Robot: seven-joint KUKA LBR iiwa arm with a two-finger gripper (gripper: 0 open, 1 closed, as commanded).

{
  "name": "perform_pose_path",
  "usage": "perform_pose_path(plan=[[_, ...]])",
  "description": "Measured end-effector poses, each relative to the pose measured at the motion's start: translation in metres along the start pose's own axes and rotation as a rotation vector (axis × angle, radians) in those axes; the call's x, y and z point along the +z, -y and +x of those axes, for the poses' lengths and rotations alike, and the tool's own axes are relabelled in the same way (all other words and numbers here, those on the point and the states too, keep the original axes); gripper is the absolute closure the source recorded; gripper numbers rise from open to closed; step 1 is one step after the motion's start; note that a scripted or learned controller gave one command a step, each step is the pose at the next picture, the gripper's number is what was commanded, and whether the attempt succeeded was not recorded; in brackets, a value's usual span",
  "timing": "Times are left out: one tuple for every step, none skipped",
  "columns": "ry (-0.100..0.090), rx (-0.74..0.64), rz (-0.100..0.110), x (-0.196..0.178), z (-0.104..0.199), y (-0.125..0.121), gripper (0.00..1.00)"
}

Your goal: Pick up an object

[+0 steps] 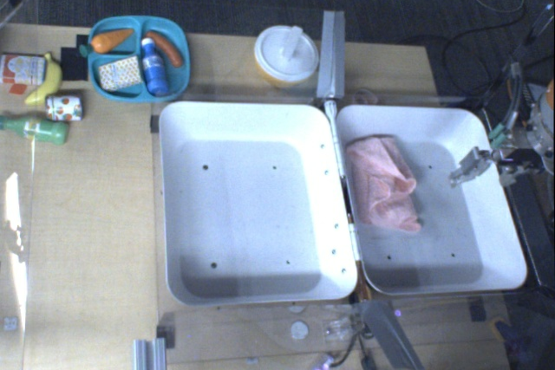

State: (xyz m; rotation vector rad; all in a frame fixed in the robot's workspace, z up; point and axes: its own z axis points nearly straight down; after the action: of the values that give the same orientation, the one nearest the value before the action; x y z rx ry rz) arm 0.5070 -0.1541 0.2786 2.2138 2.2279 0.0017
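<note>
Hand (468, 166) sits at the right bin's (451, 273) right side, nothing between its fingers; can't tell how far open. Target is the pink cloth (382, 183), crumpled at that bin's left side, near the divider wall, well apart from the hand. Best bet: travel left, come down on the raised fold, pinch deep so fabric doesn't slip. Left bin (251, 282) holds nothing graspable.

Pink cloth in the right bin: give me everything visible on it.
The pink cloth looks like soft terry fabric, crumpled and folded over itself into a lumpy oblong. It lies on the floor of the right bin, in its left half, close to the wall shared with the other bin. The gripper sits apart to its right, not touching.
</note>
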Motion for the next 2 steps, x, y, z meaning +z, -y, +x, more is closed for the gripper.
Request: perform_pose_path(plan=[[0.0,-0.159,0.001,0.12,0.011,-0.036,0.0],[0.005,-0.246,-0.015,0.187,0.052,-0.06,0.0]])
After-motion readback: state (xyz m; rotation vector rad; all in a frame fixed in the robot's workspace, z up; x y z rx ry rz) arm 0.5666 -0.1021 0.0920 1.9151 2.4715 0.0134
